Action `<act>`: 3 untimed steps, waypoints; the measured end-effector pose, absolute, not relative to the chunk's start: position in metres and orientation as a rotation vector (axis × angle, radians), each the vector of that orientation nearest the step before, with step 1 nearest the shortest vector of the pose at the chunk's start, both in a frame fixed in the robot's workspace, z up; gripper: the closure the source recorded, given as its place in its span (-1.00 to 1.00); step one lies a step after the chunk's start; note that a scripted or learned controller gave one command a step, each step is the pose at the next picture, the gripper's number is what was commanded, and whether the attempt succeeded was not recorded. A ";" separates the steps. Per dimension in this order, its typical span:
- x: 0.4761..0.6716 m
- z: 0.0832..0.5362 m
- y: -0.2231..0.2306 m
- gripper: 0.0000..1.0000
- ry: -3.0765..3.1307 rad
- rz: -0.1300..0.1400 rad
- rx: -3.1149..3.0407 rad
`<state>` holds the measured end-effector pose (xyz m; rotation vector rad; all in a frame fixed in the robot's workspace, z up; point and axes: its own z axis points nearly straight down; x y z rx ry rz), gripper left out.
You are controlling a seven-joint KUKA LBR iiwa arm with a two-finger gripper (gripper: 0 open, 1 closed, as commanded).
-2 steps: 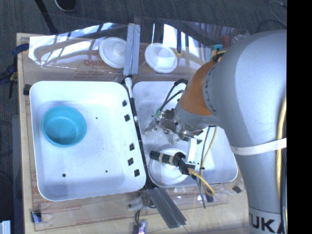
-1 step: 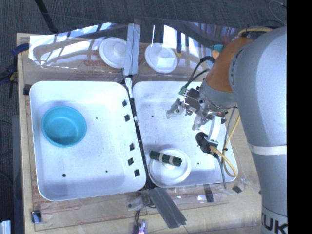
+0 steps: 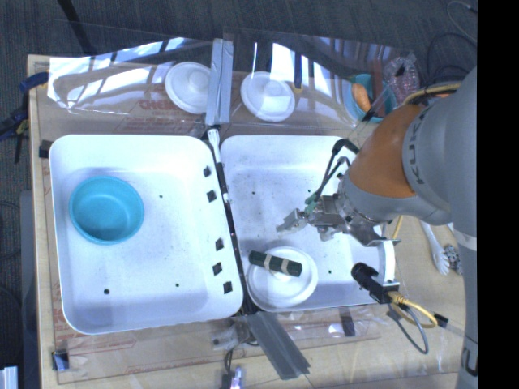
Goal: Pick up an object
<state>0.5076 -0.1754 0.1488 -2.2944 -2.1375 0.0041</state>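
In the right white bin (image 3: 268, 160), the fingers (image 3: 296, 220) hover, spread empty, just above-right of the dark bar (image 3: 276, 262) lying crosswise in the round white dish (image 3: 280, 286).

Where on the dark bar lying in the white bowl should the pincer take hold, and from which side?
Probably at the middle of the dark bar, coming from straight above. It lies flat across the white bowl, long and narrow, so closing across its short width near the pale band looks safest.

Robotics lab, bench (image 3: 49, 314), paired white bins (image 3: 130, 314)
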 end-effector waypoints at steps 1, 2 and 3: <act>0.481 0.097 -0.161 -1.00 -2.182 -0.012 -2.268; 0.508 0.096 -0.117 -1.00 -2.235 -0.004 -2.236; 0.579 0.094 -0.114 -1.00 -2.141 0.003 -2.313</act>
